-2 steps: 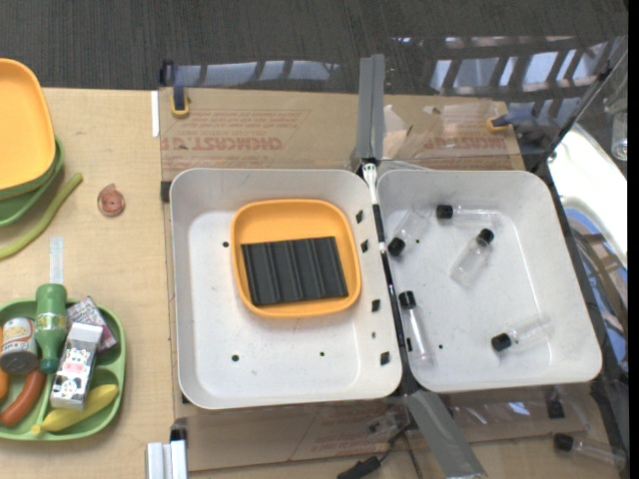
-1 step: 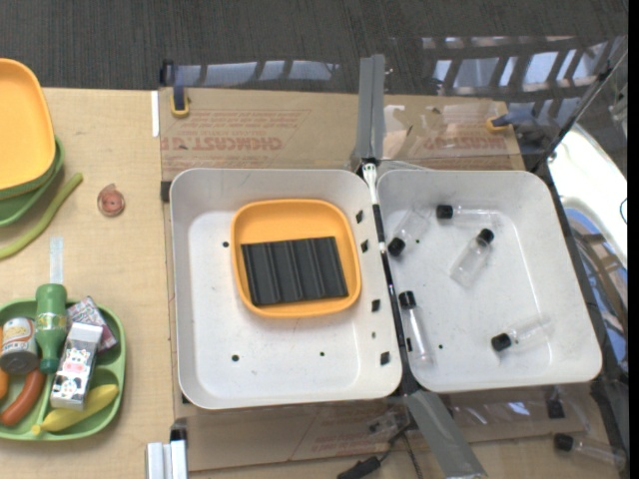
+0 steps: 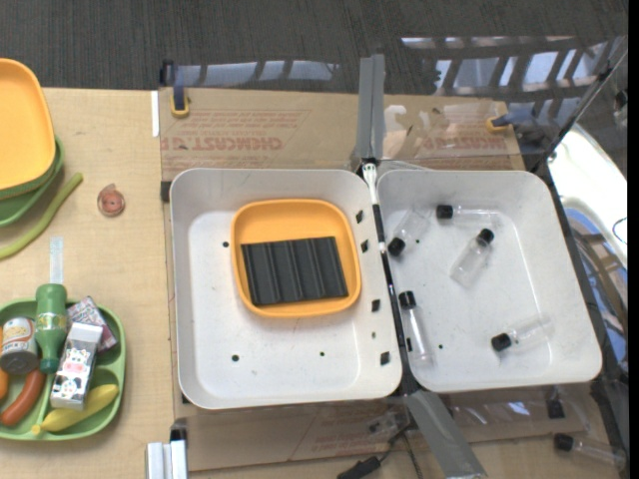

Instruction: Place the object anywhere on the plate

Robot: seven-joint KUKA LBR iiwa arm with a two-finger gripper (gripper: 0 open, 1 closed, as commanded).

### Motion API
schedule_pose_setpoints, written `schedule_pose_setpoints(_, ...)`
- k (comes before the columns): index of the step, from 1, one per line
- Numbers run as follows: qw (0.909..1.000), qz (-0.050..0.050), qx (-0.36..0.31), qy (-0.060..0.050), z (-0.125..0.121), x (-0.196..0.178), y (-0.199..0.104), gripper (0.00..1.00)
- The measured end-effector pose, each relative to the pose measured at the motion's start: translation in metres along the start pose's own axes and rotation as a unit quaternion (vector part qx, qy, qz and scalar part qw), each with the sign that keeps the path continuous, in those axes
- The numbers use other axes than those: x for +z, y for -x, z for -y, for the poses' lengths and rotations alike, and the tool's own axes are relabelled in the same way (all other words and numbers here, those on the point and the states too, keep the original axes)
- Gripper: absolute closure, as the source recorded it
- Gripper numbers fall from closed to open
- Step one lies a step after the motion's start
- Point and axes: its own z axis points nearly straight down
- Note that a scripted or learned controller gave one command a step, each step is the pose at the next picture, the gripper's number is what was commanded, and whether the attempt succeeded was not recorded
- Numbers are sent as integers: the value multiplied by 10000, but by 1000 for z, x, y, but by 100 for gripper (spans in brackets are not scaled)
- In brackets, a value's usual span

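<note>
Dark carpet at the top, light wood desk (image 3: 120, 257) below it, cardboard sheet (image 3: 260, 133) under two white bins sitting side by side.

Left bin (image 3: 200, 367): orange plate (image 3: 295, 218) in its upper middle, with a dark ribbed mat (image 3: 295, 271) lying flat on it, covering most of the plate's floor.

Right bin (image 3: 569, 357): clear vials with black caps, scattered. One near the top (image 3: 454, 211), one by the left wall (image 3: 404, 238), one in the middle (image 3: 471, 255) lying at a slant, one along the lower left wall (image 3: 412, 325), one at lower right (image 3: 519, 335). All of them lie apart from each other, all in the right bin, none on the plate.

Tool: can't tell its state, nothing to go on.

Desk left side: stacked orange and green plates (image 3: 25, 143) at the edge, small pink round thing (image 3: 111, 201), green tray (image 3: 70, 412) with toy food, a green bottle (image 3: 50, 322), a can (image 3: 17, 337) and small cartons (image 3: 72, 367).
</note>
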Motion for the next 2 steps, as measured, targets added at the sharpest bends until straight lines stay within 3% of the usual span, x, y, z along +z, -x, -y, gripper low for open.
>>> schedule_pose_setpoints(2, 9951, 7, -989, 12, 1, 1, 4, 100)
